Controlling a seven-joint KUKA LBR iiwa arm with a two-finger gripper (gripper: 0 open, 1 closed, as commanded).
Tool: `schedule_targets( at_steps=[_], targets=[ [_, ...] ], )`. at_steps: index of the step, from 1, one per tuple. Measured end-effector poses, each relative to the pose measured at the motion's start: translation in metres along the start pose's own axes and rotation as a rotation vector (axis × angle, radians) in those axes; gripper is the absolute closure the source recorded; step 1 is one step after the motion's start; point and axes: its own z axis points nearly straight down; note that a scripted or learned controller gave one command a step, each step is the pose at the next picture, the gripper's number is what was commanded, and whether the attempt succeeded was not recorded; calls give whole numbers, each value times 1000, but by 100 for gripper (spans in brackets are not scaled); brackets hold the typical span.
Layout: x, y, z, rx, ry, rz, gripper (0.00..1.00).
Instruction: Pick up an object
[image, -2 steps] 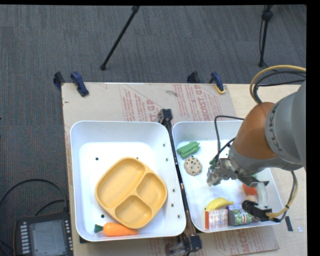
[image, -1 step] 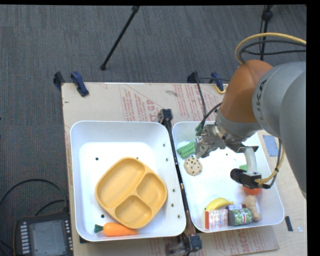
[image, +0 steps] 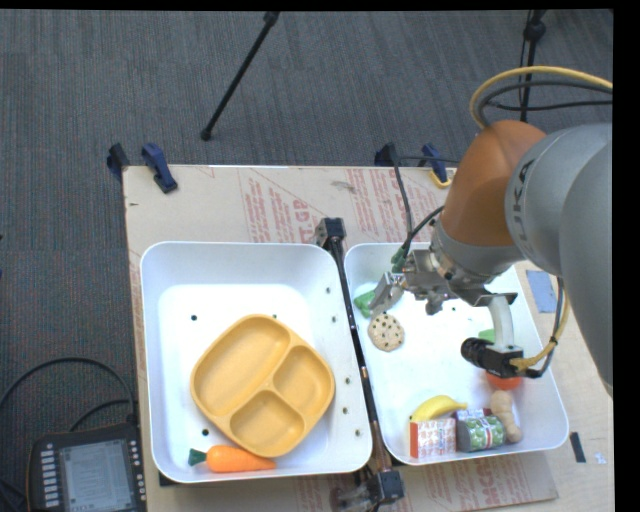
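The carrot (image: 238, 459) is lying at the left bin's (image: 160, 300) near edge, tucked beside the yellow divided plate (image: 262, 384). Moving right, I'm seeing the cookie (image: 386, 332) sitting near the right bin's (image: 545, 425) left wall, likely my target. The gripper (image: 390, 290) is hovering just over it, and whether it is parted or closed I cannot tell.
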Motion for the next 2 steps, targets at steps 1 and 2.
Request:
schedule_targets(
  at_steps=[1,2],
  targets=[
    [-61,32,96,-7,-1,4,0],
    [-58,33,85,-7,2,-2,100]
  ],
)
